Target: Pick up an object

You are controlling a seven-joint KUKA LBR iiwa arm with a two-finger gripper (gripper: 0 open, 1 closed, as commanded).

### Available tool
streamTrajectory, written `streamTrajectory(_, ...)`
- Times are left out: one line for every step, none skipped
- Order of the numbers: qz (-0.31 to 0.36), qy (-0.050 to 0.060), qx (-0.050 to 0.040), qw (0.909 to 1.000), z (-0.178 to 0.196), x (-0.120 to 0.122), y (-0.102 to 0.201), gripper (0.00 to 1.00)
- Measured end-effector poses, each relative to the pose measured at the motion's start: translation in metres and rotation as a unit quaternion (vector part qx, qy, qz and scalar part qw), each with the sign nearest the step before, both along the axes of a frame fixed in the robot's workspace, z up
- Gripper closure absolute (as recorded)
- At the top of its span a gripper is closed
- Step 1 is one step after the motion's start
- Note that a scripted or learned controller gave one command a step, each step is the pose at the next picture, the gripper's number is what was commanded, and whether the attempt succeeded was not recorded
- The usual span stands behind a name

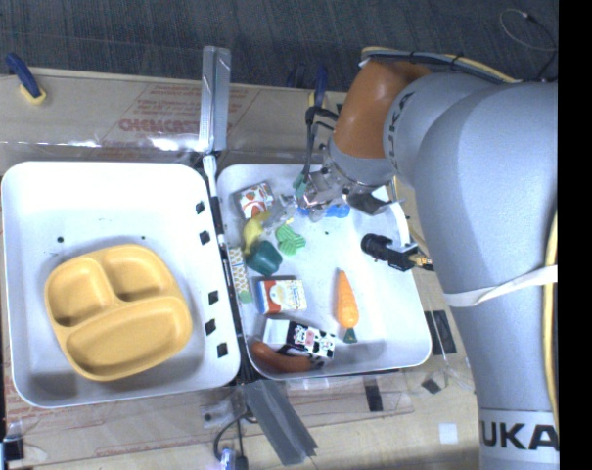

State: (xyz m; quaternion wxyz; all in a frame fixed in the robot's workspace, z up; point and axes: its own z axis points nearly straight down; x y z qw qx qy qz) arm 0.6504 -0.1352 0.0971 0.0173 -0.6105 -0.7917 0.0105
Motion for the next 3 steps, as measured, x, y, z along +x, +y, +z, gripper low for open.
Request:
streamTrajectory(0.004,-0.014,-0.0043,0.9999,0.006,0.005,-0.001,1.0)
streamTrajectory(0.004,-0.014,-0.0043,0.9999,0.006,0.005,-0.001,0.0)
streamTrajectory(-0.086,-0.015,-0.004,0.9962,-0.009,-0.06,0.039,0.0)
